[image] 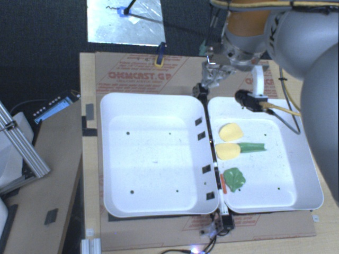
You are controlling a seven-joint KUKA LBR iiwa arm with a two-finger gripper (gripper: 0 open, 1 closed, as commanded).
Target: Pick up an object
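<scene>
The right bin [286, 194] holds a yellow rounded piece [231, 132] and a second yellow piece [228, 151] just below it. A flat green strip [253, 147] lies beside the second yellow piece, on its right. Nearer the front sits a green crumpled lump [234, 178], with a thin red sliver [224, 184] at its left edge. My gripper [212, 77] hangs above the back edge where the two bins meet, well clear of all these things, and I see nothing in it.
The left bin [153, 157] stands beside the right one, joined by a row of black clips [204, 136]. A shiny metal sheet [126, 14] lies behind the bench. My grey arm covers the upper right.
</scene>
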